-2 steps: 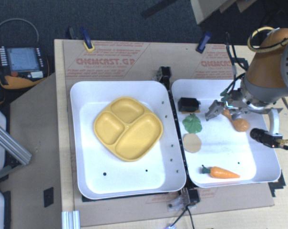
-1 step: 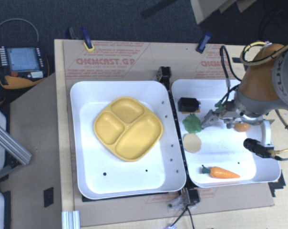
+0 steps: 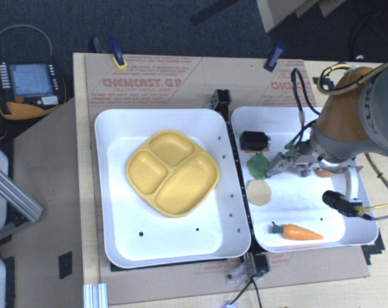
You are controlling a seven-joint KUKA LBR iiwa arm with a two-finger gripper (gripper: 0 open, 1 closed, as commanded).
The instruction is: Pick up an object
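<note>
Mostly open floor—gripper [image 3: 286, 163] mid right bin [image 3: 348, 236]

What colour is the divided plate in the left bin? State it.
Pale yellow; the three-compartment plastic plate shows best in the camera view.

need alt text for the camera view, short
A grey and orange robot arm reaches from the right over the right white bin, which holds a toy carrot, a green piece, a tan disc and a black block. The left bin holds a yellow divided plate.
</note>
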